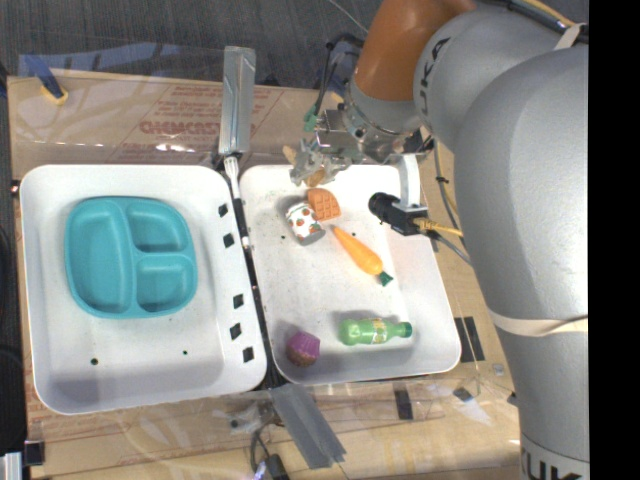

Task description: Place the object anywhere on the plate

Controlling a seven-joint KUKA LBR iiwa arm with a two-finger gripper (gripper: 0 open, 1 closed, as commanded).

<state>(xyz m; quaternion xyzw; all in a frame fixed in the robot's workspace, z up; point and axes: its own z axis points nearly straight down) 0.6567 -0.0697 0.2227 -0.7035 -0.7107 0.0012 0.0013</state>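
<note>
**A:** You're looking at the gripper [312, 164] hanging over the far edge of the right bin [425, 298], near its back-left corner. Metal fingers point down, something tan sits right at the tips. Can't tell if the jaws are apart or together, and can't tell if that tan bit is held or just behind them.

**B:** What's under it?

**A:** Just below the gripper, toward you: an orange waffle-like piece [323, 205], touching a small white-and-red item [304, 222] on its left. Further toward you and slightly right, a carrot [360, 253] lies diagonally, green end pointing away from the gripper. Well clear of the gripper, at the near side of the same bin: a green bottle [373, 331] on its side, and a purple object [304, 347] just left of it.

**B:** Plate?

**A:** Teal divided plate [128, 255] sits in the left bin [40, 298], well left of the gripper and nearer to you, across the divider between the bins. Three compartments, flat on the bin floor.

**B:** Arm?

**A:** Orange band [400, 38] directly above the wrist, grey body [520, 198] fills the space right of the gripper. Black cable fitting [392, 211] hangs just right of the waffle piece.
</note>
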